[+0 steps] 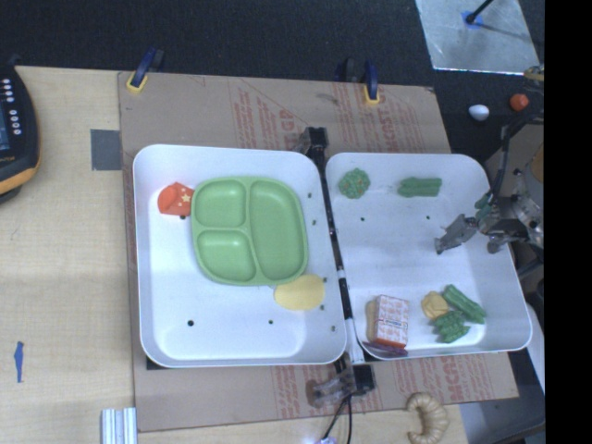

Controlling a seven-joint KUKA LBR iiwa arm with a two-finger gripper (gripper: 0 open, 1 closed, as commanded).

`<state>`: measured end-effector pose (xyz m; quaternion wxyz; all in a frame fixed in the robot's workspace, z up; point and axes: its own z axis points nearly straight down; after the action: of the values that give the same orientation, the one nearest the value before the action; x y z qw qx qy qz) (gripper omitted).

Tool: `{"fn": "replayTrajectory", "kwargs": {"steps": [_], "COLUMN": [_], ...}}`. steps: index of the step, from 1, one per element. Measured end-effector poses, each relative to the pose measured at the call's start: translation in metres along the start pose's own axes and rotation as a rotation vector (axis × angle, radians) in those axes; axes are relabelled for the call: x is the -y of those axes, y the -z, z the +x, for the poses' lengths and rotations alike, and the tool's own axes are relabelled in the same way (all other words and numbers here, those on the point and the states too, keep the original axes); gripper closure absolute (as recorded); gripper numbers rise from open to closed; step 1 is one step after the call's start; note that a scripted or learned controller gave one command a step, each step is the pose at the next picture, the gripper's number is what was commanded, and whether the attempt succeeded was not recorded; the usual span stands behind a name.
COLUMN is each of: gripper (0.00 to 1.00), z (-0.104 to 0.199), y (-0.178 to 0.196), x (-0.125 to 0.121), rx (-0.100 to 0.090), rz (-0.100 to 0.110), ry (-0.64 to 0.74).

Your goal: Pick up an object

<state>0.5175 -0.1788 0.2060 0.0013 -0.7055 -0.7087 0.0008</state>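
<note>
From above, two white bins sat side by side on the bench. In the left bin (157,331) a green divided plate (250,229) filled the middle, with a red piece (175,199) touching its edge at ten o'clock and a yellow lump (300,292) just beside its rim at five o'clock.

In the right bin (416,248), a round green thing (353,183) lay at eleven o'clock and a long green one (419,188) at twelve. Along the six o'clock side sat a red-and-white box (389,321); to its right, a small yellow piece (434,304) touched a cluster of green pods (456,314).

The gripper (453,239) hung over the right bin at three o'clock, its fingers spread and nothing between them, well apart from every item. A tan curled object (427,416) lay outside the bins at six o'clock.
</note>
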Motion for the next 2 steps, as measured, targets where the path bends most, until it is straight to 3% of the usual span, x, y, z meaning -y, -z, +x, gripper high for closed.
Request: {"fn": "replayTrajectory", "kwargs": {"steps": [1,2], "gripper": [0.0,1.0], "z": [-0.019,-0.02], "y": [-0.121,-0.104], "x": [0.046,0.042], "rx": [-0.003,0.0], "rz": [0.011,0.002], "ry": [-0.002,0.002]}}
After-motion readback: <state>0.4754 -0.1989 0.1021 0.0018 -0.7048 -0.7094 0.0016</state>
